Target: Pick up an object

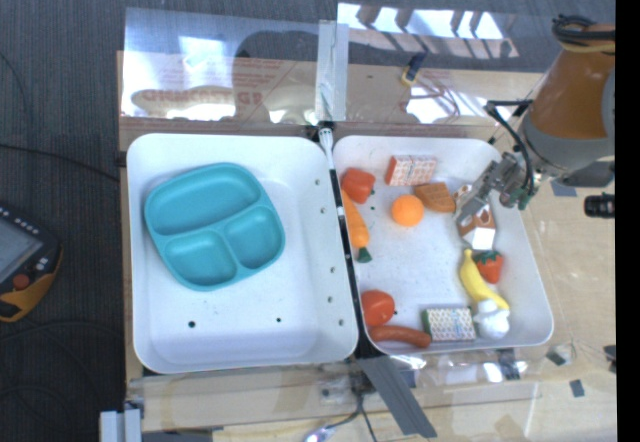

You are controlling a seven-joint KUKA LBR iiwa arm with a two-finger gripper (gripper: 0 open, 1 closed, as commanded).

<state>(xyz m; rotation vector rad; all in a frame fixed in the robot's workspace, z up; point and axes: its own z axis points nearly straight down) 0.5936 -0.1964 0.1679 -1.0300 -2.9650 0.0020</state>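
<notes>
Objects not yet lifted, all lying in right bin (520, 260), gripper (478, 213) poised low near banana (477, 277); jaw state impossible to tell.

2 bins (240, 350), 1 teal tray (213, 224)

A pale wooden bench (575, 260) carries two shallow white plastic bins side by side, touching along their inner edges. The left bin (240, 330) holds a teal three-compartment tray; the right bin (430, 260) holds small toy foods.
</notes>
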